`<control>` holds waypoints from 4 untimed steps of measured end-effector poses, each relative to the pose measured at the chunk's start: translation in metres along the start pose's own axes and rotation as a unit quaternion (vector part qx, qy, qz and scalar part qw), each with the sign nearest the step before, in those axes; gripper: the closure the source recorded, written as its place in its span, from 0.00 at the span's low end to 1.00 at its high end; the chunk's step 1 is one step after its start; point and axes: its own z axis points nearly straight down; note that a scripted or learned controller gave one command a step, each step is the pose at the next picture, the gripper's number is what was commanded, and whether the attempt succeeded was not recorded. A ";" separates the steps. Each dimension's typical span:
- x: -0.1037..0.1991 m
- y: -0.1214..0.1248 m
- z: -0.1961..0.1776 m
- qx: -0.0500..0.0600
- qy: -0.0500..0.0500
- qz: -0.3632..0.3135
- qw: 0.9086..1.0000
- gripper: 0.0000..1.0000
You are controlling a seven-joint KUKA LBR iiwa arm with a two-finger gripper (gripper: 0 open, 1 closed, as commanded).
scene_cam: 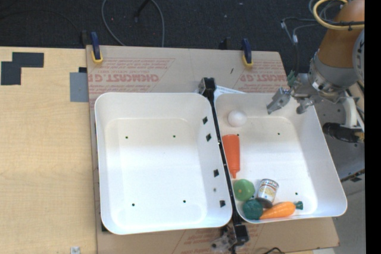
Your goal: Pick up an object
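Hovering metal gripper [290, 100] open, empty, above right bin [318, 146] rim; smooth white ball [237, 118] near.

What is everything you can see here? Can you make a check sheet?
Surface: bench with cardboard sheet under two white bins.
Job's things: right bin holds white ball, orange block, green ball, can, toy carrot.
Clutter: two yellow clamps on the cardboard's far edge.
Gripper: gripper open, above the right bin's far corner, holding nothing.
Cables: black cables on the dark floor.
Surroundings: pale wooden board at left.
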 end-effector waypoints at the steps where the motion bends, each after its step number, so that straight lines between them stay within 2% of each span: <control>1: 0.028 -0.060 0.035 0.002 0.001 0.000 1.000 0.00; 2: 0.032 -0.139 0.105 0.001 0.000 0.001 1.000 0.00; 3: 0.072 -0.146 0.085 0.000 0.000 -0.001 1.000 0.00; 4: 0.054 -0.124 0.104 0.000 0.000 -0.015 1.000 0.00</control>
